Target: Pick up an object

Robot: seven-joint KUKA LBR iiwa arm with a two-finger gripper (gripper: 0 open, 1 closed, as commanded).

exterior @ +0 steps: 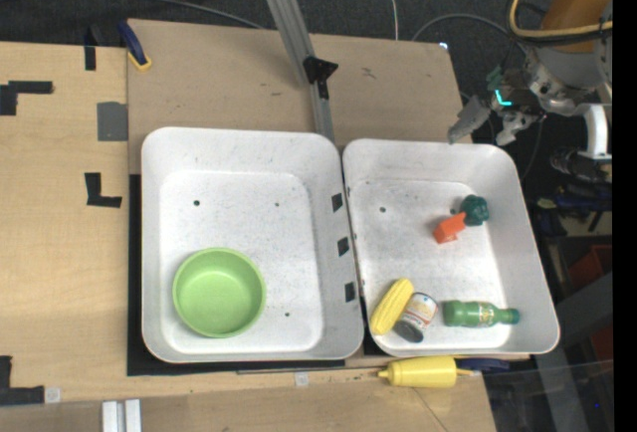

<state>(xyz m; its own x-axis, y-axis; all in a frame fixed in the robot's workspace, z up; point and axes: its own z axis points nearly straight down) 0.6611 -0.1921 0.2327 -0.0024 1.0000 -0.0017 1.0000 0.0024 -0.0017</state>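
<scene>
The right bin (pixel 518 221) holds an orange piece (pixel 449 229) touching a dark green piece (pixel 475 210), a yellow corn cob (pixel 391 307), a small can (pixel 418 313) and a green bottle (pixel 478 315) lying on its side. In the left bin (pixel 239 146) a light green bowl (pixel 219 293) sits at the front left. My gripper (pixel 488 128) hangs over the far right corner of the right bin, well away from every object. Its two fingers stand apart with nothing between them.
A yellow squeeze bottle (pixel 423 372) lies on the bench just in front of the right bin. A grey metal pole (pixel 289 12) slants down to the gap between the bins. Cables run across the dark floor behind the bench.
</scene>
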